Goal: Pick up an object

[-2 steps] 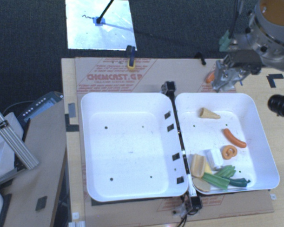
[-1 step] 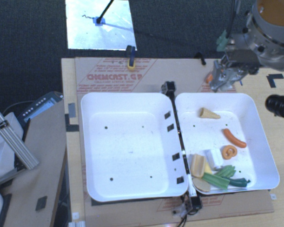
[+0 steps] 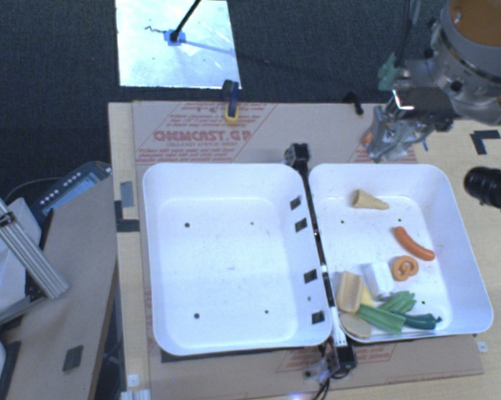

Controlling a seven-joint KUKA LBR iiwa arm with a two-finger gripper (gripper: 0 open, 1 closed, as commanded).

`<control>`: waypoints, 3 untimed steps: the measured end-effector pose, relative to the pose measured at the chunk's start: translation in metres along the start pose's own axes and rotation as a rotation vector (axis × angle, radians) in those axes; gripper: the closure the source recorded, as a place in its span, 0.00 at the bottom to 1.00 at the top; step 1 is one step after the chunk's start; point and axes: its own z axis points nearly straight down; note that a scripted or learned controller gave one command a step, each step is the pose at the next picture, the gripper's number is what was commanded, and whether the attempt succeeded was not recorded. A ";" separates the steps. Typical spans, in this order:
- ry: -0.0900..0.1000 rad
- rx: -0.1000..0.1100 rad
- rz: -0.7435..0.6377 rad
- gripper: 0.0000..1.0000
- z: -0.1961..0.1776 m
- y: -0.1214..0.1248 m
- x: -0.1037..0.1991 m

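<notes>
Camera view: the arm comes in at the upper right of the frame, orange band at the very top corner, grey wrist below it. The claw hangs just beyond the far rim of the right bin, over the desk and not over the toys. Whether it is spread or pressed together, I cannot tell from this angle; nothing shows between its tips.

Writing now: red print on the board under the bins reads "CHEMCAST GP", upper middle of the frame.

Down in the right bin, a tan wedge lies near the far wall. A sausage sits right of centre, an orange ring just below it. At the near left corner there is a heap: a beige piece, a white block, green beans across the front. The left bin sits beside it, black clips along the join. A yellow clamp stands at the board's far edge, a shiny sheet beyond it.
</notes>
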 end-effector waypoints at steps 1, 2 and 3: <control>0.000 0.000 0.000 1.00 0.000 0.000 0.007; 0.000 0.000 0.000 1.00 0.000 0.000 0.012; 0.000 0.000 0.000 1.00 0.000 0.000 0.014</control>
